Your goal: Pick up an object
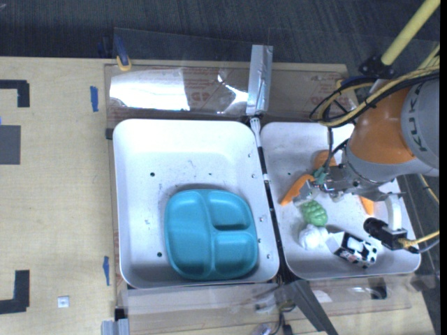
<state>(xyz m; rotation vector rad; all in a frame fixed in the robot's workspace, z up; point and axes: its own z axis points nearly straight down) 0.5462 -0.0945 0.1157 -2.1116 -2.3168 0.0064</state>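
While my gripper [323, 184], grip unclear, over two bins [133, 145]: one smooth blue sectioned tray [209, 234], one orange carrot [296, 189]

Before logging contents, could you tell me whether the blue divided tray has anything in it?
Empty: the blue divided tray shows three bare compartments, lying flat in the left bin.

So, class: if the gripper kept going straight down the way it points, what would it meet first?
Probably the orange carrot-shaped piece or the green object in the right bin; the gripper hangs near both, and depth is unclear from this slanted view.
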